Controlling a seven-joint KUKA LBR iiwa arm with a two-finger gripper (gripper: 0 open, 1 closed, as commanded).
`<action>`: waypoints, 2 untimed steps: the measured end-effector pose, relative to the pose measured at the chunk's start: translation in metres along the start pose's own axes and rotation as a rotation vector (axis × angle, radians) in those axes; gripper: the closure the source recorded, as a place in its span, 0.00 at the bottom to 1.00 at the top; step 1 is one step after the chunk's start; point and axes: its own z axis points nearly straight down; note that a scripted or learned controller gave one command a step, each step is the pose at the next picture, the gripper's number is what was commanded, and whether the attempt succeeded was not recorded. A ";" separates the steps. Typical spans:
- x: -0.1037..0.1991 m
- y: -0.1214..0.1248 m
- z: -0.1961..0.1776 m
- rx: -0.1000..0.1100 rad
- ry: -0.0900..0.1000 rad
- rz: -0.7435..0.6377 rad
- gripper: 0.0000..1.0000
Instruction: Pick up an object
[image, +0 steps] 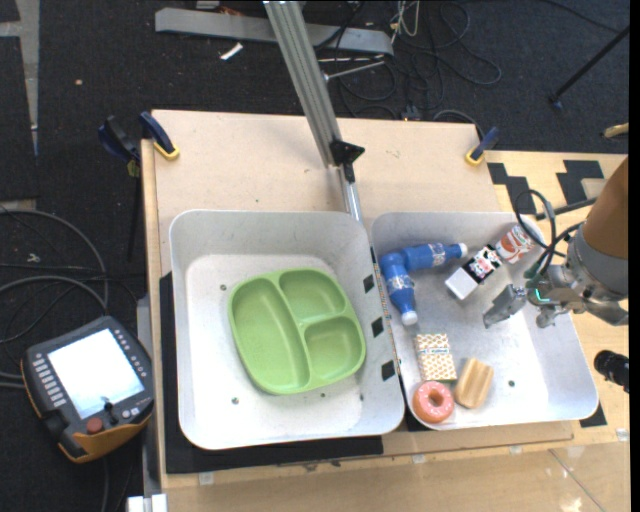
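The gripper (522, 310) is hanging over the right part of the right bin (560, 385), its two grey fingers (500, 310) showing spread apart with bare bin floor between them, so the jaws are standing open and pinching nothing. Behind them the grey arm (600, 255) is reaching in from the right edge, cables looping over its wrist. Just up and to the left of the fingertips a small white box with black markings (472, 273) is lying on the bin floor, and a red-and-white can (516, 243) is lying beside it toward the back wall. Further left, two blue bottles are lying together in an angle: one (428, 256) is pointing toward the box, the other (400, 290) is running along the bin's left wall. Toward the front of the same bin a checkered packet (434, 356) is sitting above a pink frosted doughnut (433, 401), with a tan bread roll (473, 384) just beside the doughnut on its right. In the left bin (200, 300) a green divided plate (297, 330) is lying flat near the middle. A teach pendant (88, 385) is resting on the dark floor left of the bench.
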 end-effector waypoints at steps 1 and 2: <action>-0.004 -0.010 0.057 0.006 0.001 0.002 0.00; -0.003 -0.010 0.109 0.000 -0.001 0.002 0.00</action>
